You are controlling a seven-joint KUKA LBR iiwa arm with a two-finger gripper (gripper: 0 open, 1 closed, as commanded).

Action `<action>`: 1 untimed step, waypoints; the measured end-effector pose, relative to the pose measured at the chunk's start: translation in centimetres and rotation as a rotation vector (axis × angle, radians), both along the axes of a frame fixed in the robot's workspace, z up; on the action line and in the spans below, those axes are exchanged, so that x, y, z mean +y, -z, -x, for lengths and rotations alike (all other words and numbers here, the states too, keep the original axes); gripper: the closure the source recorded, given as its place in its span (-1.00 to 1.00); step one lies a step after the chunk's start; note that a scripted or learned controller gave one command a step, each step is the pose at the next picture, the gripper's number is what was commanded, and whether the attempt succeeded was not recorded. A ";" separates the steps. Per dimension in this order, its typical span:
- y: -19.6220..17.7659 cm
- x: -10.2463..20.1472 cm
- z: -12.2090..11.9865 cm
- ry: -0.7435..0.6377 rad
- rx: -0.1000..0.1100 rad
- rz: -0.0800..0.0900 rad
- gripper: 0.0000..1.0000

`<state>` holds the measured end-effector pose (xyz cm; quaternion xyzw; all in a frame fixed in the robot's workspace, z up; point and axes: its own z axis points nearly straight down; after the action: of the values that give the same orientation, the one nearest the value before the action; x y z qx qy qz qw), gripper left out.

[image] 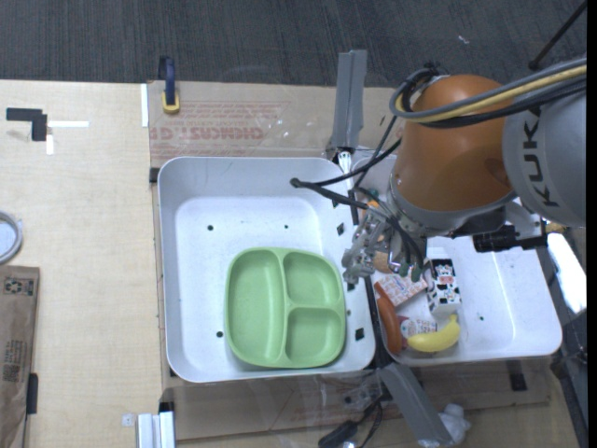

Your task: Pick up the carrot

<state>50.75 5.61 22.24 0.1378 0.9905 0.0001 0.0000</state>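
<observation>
Right bin (522,339) – far half hidden under arm's orange band (457,147). Gripper (366,258) – fingertips lost in cable tangle, finger state unreadable. Carrot (388,323) – upper end covered by snack packet (403,290). Tape roll (6,238) cut by left edge. Print on milk carton (445,285) too small to read.

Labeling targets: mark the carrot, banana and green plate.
carrot (387,323), camera view, middle of its orange body
banana (435,340), camera view, middle of the yellow curve
green plate (250,301), camera view, bare floor of its large left compartment
</observation>
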 end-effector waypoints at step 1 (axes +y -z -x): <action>0.5 0.6 -4.9 -0.414 -0.002 -0.001 1.00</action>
<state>55.65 6.21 21.79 -0.0687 0.9976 0.0006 0.0012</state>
